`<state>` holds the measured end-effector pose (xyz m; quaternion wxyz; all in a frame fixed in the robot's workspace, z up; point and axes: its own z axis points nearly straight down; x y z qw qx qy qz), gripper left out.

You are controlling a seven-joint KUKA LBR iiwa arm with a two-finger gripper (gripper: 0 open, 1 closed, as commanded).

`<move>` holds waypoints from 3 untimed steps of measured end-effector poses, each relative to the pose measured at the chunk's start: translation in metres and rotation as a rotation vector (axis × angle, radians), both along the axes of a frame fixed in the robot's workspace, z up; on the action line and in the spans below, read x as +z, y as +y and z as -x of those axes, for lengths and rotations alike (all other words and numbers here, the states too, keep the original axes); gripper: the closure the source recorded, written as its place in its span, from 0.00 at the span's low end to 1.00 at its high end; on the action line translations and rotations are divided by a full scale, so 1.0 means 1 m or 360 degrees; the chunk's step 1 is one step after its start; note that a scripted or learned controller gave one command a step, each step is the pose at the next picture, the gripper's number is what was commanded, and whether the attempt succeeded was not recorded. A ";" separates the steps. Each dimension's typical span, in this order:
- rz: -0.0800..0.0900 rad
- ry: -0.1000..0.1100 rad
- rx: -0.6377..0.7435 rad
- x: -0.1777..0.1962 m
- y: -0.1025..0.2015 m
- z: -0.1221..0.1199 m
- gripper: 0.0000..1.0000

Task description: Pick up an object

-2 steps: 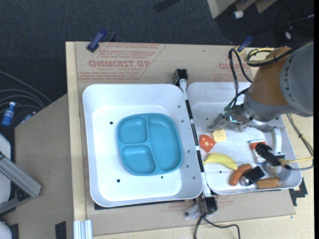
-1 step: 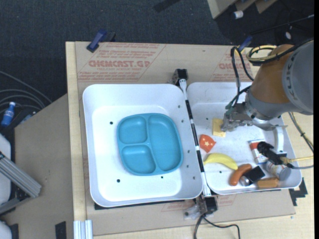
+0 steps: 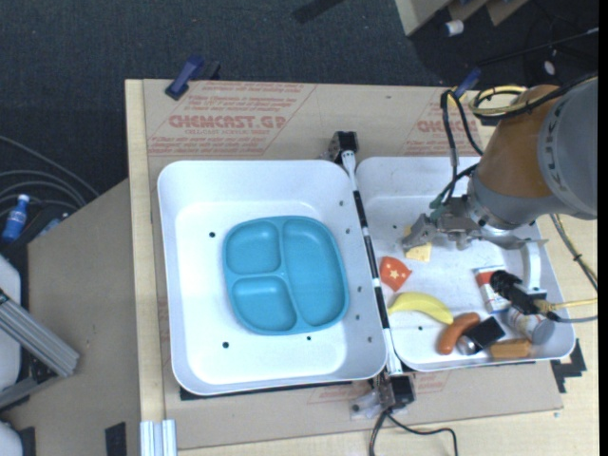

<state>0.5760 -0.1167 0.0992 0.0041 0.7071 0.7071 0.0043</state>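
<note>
My gripper (image 3: 429, 230) hangs low over the upper left part of the right bin (image 3: 399, 180), with the arm reaching in from the right. A pale yellow cheese wedge (image 3: 418, 252) lies right below the gripper's tip, at or very near it. A red-orange piece (image 3: 395, 272) sits just below the wedge. Further toward the front lie a yellow banana (image 3: 421, 304) and a brown sausage (image 3: 456, 331). I see nothing lifted by the gripper.
The left bin (image 3: 190, 198) holds a blue divided plate (image 3: 283, 274). In the right bin's front right corner lie a small black block (image 3: 487, 332), an orange carrot-like stick (image 3: 511, 350) and a grey cylinder (image 3: 542, 330). A raised divider (image 3: 366, 245) separates the bins.
</note>
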 end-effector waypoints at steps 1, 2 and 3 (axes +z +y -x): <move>0.0000 -0.0002 0.0000 0.010 0.000 0.000 1.00; 0.0000 -0.0002 0.0000 0.010 0.000 0.000 0.00; 0.0000 0.0019 0.0002 -0.015 0.014 -0.052 0.00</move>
